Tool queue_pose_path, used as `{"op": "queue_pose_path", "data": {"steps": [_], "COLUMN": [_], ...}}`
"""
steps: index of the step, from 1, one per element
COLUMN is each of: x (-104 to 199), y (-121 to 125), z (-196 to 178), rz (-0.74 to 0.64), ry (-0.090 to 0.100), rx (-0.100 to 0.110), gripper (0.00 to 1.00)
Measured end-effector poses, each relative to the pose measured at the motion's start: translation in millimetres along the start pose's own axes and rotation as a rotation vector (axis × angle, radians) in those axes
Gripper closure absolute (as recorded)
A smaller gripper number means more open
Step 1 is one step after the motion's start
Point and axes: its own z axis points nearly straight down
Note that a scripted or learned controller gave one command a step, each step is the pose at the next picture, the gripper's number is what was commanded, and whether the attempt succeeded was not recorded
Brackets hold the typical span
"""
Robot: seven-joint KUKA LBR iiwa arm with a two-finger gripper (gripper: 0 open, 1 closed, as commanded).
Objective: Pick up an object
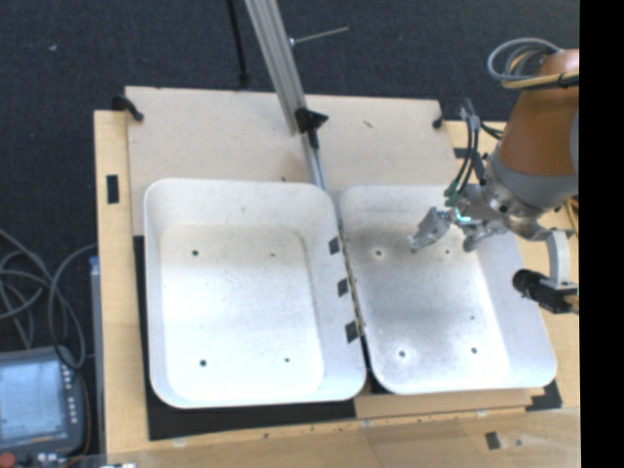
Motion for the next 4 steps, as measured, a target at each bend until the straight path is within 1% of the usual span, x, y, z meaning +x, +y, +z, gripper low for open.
{"op": "queue_pose_path", "data": {"steps": [1,2,4], "x": [0,-12,-18], "y": [1,-3,1], "z": [-3,50,144], "rz": [0.001,0.003,0.003], "ry": [-0.001,-0.003,-0.003], "rx": [-0.005,0.002,0.0], "gripper": [0.0,0.0,0.0]}}
